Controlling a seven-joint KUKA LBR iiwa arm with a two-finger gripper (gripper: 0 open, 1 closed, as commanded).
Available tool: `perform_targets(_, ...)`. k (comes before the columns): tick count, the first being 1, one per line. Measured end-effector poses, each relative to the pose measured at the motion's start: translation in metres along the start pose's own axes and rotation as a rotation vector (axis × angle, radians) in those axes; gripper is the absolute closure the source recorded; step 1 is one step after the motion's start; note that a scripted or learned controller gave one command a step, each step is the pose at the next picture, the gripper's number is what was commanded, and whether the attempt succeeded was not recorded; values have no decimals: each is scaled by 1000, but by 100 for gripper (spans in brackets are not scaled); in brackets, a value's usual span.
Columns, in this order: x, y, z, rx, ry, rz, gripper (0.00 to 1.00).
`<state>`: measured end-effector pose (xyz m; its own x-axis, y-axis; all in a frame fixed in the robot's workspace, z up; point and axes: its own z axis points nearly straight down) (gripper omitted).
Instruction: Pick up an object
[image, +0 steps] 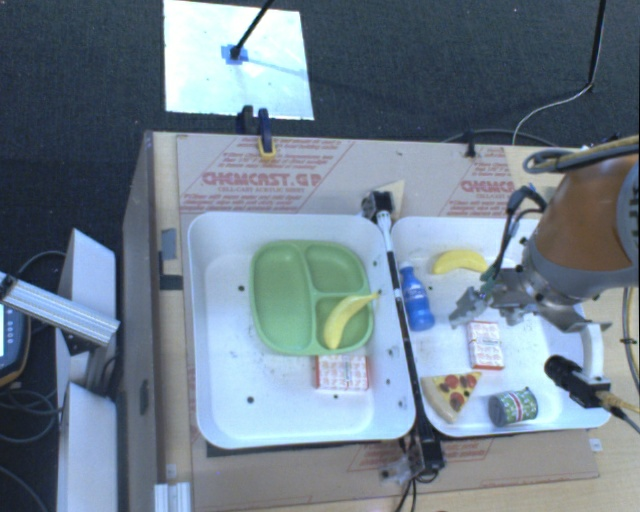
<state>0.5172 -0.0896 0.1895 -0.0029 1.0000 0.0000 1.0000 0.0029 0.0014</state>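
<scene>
My gripper hangs over the middle of the right bin. It is just above a small red and white box and to the right of a blue bottle that lies along the bin's left wall. A yellow banana rests behind the gripper. A pizza slice and a green can lie near the front wall. Nothing shows in the gripper.
The left bin holds a green divided plate with a second banana across its right side. Another red and white box sits at the plate's front. The grey and orange arm covers the right bin's far right part.
</scene>
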Motion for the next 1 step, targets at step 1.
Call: perform_targets(1,62,56,5,0,1,-1,0)
